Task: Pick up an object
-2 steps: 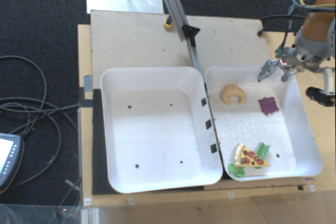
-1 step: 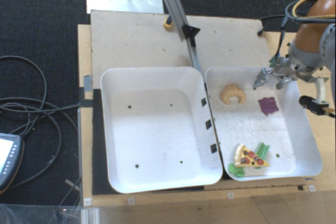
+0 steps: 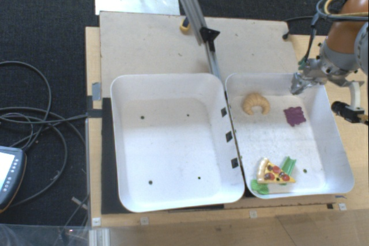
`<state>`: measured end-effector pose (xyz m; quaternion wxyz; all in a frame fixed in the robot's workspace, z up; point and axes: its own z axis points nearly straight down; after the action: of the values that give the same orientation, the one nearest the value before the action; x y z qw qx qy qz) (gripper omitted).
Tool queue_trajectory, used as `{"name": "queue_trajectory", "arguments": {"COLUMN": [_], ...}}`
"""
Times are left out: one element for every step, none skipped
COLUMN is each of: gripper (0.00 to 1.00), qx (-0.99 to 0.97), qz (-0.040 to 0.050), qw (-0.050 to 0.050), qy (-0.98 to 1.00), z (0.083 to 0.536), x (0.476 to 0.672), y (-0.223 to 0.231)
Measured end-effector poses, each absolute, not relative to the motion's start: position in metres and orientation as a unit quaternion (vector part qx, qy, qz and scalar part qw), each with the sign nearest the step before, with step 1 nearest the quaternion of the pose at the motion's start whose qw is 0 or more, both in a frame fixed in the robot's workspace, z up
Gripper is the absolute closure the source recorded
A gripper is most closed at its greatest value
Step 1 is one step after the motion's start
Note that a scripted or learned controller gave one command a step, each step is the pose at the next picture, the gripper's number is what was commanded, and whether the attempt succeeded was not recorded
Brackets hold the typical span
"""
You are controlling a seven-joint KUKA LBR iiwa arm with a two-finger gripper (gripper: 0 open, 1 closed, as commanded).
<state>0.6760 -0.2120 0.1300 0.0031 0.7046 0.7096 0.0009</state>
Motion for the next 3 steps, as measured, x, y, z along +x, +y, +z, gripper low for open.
{"name": "queue_trajectory", "arguments": {"gripper": [1.00, 1.00, 1.00], "qx": [0.706, 0.705, 0.705], "qz": [0.0021, 0.0025, 0.0021], "qw": [0.004, 0.004, 0.004], "qy": [0.708, 0.710, 0.709], "z": [0.183, 0.239, 0.285], "x": [0.670, 0.677, 0.679], "y": [-0.208, -0.199, -0.199]}}
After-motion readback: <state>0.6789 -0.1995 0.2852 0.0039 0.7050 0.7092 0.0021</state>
